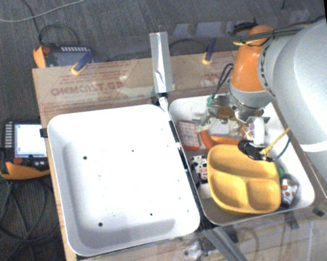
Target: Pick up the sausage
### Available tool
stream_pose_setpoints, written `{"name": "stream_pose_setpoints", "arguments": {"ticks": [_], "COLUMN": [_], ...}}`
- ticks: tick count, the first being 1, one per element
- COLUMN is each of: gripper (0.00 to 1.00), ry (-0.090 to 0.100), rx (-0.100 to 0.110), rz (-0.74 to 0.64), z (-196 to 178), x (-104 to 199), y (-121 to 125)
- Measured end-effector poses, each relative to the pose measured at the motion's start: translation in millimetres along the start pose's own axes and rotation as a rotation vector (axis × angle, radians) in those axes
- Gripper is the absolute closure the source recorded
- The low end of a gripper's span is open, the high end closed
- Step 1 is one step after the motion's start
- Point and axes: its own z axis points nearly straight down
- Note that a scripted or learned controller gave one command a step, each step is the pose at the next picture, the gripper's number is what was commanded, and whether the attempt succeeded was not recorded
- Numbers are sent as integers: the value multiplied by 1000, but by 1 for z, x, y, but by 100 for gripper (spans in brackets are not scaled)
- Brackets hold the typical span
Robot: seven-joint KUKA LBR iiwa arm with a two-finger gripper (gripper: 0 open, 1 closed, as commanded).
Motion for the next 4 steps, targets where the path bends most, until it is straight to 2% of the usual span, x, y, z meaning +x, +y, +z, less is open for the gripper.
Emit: {"name": "stream_pose_setpoints", "arguments": {"ticks": [1,2,3,4], "gripper": [0,100,100,100], "ry": [-1,-5,4,0], "rx": [2,0,9,10], "rz": [-54,-56,-471,-123], "z": [0,-10,-94,-183], "x": [-4,-5,34,10], "y": [4,4,-8,-62]}}
